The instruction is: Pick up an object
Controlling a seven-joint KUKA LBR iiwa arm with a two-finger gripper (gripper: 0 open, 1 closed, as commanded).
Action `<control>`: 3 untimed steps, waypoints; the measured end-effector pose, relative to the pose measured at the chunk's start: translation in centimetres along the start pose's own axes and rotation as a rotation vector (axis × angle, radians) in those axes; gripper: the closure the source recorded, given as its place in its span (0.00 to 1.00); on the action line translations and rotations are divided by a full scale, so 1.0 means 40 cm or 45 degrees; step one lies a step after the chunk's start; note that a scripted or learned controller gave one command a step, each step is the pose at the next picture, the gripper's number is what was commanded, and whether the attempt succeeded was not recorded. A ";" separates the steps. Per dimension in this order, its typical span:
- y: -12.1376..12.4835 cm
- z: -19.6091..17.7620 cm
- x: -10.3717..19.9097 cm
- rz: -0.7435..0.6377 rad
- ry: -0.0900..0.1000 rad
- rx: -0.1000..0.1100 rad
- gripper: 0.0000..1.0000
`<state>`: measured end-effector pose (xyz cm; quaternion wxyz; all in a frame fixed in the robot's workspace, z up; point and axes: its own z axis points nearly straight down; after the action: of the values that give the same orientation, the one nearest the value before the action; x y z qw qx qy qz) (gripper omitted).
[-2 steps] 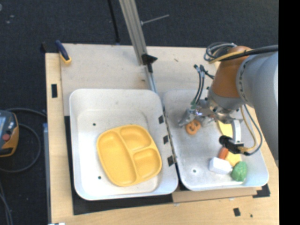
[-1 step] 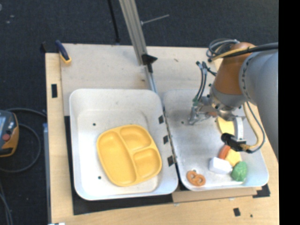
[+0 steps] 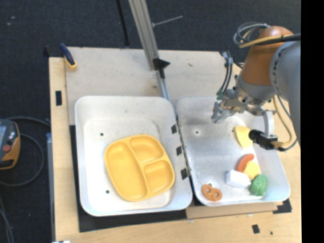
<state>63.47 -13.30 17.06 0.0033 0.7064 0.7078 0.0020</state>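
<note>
My gripper (image 3: 218,114) hangs over the far part of the right bin (image 3: 202,151), above bare bin floor. No object sits between its fingers. A yellow piece (image 3: 242,135) lies to its right, near the bin's right side. Toward the near right corner lie a red-orange piece (image 3: 245,161), a yellow block (image 3: 252,170), a white block (image 3: 236,178) and a green piece (image 3: 258,185). An orange pretzel-shaped piece (image 3: 211,192) rests at the bin's near edge.
The left bin (image 3: 91,115) holds a yellow divided plate (image 3: 139,166). A grey metal post (image 3: 146,29) rises from the bench behind the bins. A blue and yellow clamp (image 3: 68,55) sits at the bench's far left corner.
</note>
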 end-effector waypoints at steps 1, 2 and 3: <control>0.005 -0.129 -0.005 0.000 0.000 0.000 1.00; 0.011 -0.142 0.151 -0.006 0.003 0.006 1.00; 0.022 -0.172 0.283 -0.007 0.004 0.006 1.00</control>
<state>64.27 -1.98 23.93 0.0005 0.7045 0.7097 0.0013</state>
